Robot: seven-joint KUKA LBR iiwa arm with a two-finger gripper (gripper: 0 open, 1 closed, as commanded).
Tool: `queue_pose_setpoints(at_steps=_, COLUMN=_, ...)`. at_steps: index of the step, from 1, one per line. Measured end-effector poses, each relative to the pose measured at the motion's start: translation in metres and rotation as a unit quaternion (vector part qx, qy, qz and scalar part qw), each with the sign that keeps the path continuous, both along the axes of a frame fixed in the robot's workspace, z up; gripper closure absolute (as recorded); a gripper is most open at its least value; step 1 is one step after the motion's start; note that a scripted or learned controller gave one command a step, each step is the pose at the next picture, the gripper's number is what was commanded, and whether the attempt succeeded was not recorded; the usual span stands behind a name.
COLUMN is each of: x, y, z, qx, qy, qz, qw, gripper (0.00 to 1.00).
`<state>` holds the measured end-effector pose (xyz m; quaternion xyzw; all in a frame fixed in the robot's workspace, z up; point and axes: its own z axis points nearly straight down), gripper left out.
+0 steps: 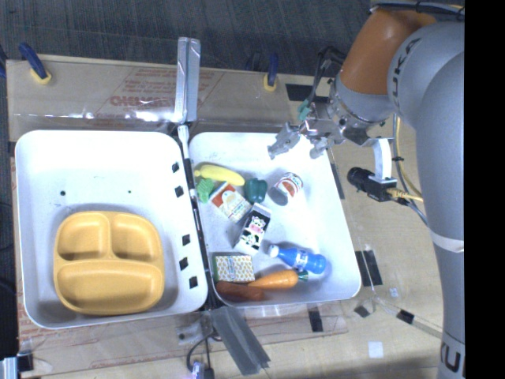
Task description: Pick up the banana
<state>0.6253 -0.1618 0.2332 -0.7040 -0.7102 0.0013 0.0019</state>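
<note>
Gripper above right bin's far rim, jaws apparently spread, holding nothing. Banana near divider, touching green item. Risk: snagging that neighbour or sliding off curved peel.

Faint red print on the cardboard at twelve o'clock and letters on the arm are unreadable.
</note>
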Motion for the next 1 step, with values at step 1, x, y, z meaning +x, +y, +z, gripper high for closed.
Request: queue_pose_setpoints(at_steps=1, x=0.0311, y=0.0427, z=-0.1265, qx=-0.0002, qy=0.000, qz=-0.163, qw=0.9866, gripper=0.00)
